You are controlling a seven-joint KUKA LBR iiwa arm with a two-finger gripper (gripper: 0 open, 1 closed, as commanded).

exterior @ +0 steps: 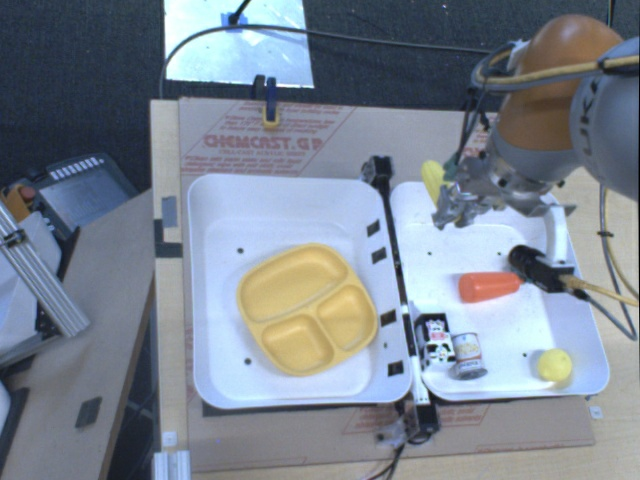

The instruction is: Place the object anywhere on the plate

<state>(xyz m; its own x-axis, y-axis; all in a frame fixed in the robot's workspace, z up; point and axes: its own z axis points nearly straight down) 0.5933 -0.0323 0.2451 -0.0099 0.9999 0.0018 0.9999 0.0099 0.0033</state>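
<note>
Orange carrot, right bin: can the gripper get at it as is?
Probably yes. The carrot lies alone on bare floor, apart from the can, and the gripper hangs near it with nothing between.

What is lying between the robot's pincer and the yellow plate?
Nothing loose. In the camera view, between the pincer and the yellow plate there is bare white bin floor and the bins' meeting rims with black clips.
</note>
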